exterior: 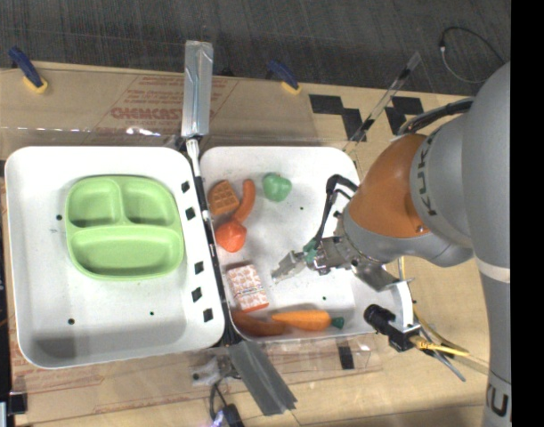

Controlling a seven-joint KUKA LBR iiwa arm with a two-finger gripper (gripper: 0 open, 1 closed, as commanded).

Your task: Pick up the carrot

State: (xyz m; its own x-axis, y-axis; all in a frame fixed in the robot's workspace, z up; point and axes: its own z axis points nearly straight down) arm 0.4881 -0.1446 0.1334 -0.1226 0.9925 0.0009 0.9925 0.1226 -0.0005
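The carrot [300,320], orange with a green stub at its right end, lies flat along the near wall of the right bin [320,163]. My gripper [288,266] hangs over the middle of that bin, pointing left, about a hand's width above and slightly left of the carrot's middle. It is apart from the carrot. The orange-banded wrist [387,198] and grey arm cover the bin's right side.
In the right bin are a green pepper [276,186], a waffle-like piece [223,197], a long orange sausage [246,200], a red-orange lump [231,235], a pink-patterned box [247,287] and a brownish piece [258,326] touching the carrot's left end. The left bin holds a green divided plate [125,225].
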